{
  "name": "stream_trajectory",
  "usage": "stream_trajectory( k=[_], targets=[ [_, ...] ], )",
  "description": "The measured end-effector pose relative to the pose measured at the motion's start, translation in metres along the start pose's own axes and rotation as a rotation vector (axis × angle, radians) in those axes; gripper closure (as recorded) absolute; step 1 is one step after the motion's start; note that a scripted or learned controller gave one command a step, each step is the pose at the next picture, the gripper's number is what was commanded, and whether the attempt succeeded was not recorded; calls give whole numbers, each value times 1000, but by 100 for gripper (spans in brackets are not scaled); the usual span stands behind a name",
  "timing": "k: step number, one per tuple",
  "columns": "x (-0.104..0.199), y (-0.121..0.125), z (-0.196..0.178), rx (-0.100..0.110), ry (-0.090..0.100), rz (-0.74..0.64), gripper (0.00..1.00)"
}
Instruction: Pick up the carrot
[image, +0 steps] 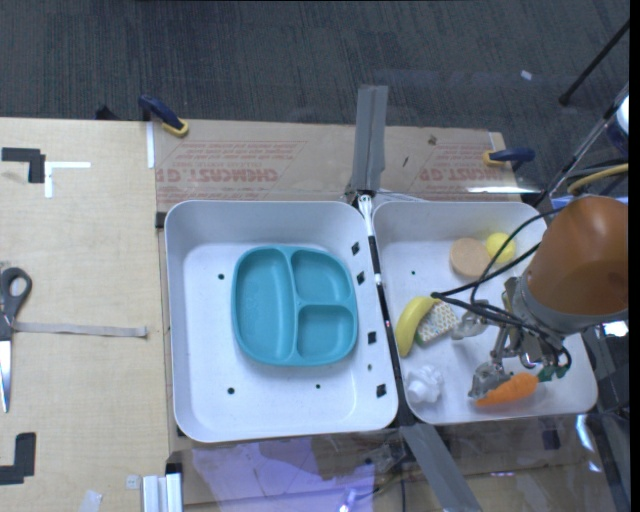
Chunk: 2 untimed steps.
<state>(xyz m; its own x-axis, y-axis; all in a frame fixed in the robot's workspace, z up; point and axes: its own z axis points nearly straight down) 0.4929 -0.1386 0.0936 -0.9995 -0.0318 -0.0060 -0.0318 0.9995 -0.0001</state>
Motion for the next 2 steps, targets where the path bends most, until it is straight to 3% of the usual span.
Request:
stream_trajectory(
  k=[1, 2],
  targets=[
    [13, -61, -21, 1, 0, -165, 0],
    [6, -28, -3, 1, 0, -228, 0]
  ],
)
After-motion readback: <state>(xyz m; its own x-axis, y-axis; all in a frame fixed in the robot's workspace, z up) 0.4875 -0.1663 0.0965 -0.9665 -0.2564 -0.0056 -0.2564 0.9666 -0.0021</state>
